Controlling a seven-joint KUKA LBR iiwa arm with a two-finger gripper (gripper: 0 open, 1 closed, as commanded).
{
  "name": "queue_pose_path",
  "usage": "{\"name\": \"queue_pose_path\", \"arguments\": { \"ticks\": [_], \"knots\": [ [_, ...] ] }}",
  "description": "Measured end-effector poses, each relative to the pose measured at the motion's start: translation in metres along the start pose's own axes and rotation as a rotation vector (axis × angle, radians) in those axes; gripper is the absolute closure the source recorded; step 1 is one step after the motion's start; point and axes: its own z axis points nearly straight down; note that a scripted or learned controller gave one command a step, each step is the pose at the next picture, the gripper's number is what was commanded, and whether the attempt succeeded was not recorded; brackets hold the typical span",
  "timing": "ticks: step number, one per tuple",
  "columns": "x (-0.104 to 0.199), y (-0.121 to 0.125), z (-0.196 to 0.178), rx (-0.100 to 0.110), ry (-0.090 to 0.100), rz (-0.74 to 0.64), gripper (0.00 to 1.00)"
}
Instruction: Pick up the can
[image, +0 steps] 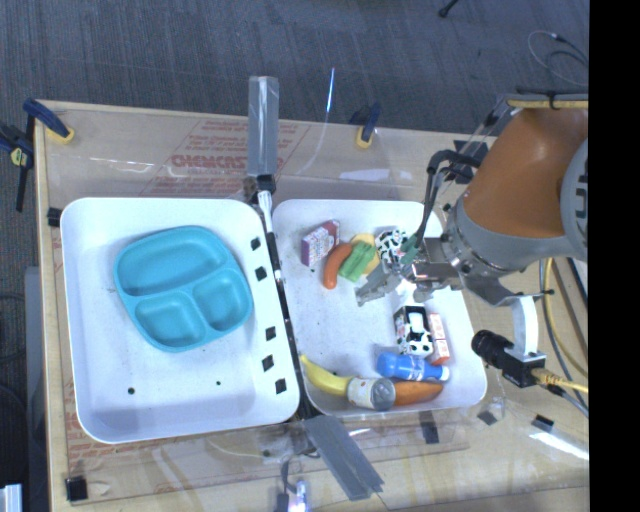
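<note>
The can (392, 392) lies on its side along the front wall of the right bin, with its silver end facing left and its orange body running right. A blue bottle (408, 367) rests just behind it and a banana (322, 375) touches its left side. My gripper (378, 285) hangs low over the middle of the right bin, well behind the can and apart from it. It sits beside a green and yellow toy (360, 257) and a cow-patterned item (391, 243). Nothing shows held in it.
The right bin (300, 300) also holds a small purple box (318, 243), an orange carrot (334, 264), a black-and-white carton (411, 330) and a red box (438, 340). A blue divided plate (183, 285) lies in the left bin (90, 380).
</note>
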Motion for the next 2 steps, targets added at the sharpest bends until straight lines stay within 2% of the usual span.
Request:
{"name": "queue_pose_path", "arguments": {
  "ticks": [1, 2],
  "knots": [
    [-0.06, -0.006, 0.104, 0.001, 0.0, -0.051, 0.0],
    [-0.084, 0.081, 0.139, 0.0, 0.0, 0.098, 0.0]
  ]
}}
